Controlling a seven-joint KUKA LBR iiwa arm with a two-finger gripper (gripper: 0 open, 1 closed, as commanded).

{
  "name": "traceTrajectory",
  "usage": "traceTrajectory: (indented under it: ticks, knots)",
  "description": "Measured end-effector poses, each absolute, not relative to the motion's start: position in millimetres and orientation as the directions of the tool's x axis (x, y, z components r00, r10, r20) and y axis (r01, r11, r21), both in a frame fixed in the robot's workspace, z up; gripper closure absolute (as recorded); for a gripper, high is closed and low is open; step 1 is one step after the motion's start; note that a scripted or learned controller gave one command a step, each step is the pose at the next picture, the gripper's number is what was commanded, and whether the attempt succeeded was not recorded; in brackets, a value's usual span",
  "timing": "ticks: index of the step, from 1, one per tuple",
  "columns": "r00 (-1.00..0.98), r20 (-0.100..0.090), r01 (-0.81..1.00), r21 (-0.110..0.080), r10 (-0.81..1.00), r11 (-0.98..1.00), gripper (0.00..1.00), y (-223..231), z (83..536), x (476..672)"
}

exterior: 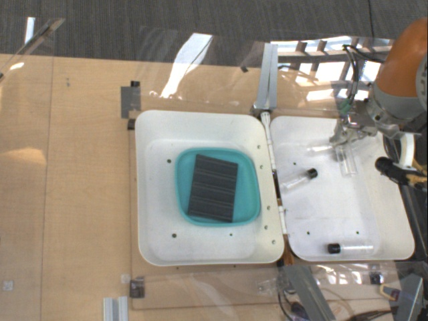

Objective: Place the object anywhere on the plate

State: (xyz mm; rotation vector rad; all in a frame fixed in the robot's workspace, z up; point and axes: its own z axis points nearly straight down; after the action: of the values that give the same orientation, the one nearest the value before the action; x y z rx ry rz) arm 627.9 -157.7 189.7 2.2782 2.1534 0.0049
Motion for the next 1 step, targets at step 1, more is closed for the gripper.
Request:
traceTrajectory:
  ticks: [1]
  knots:
    - [0.057,-0.002,0.998,0.007,0.998,-0.057,0.0,-157.7,189.8,627.9]
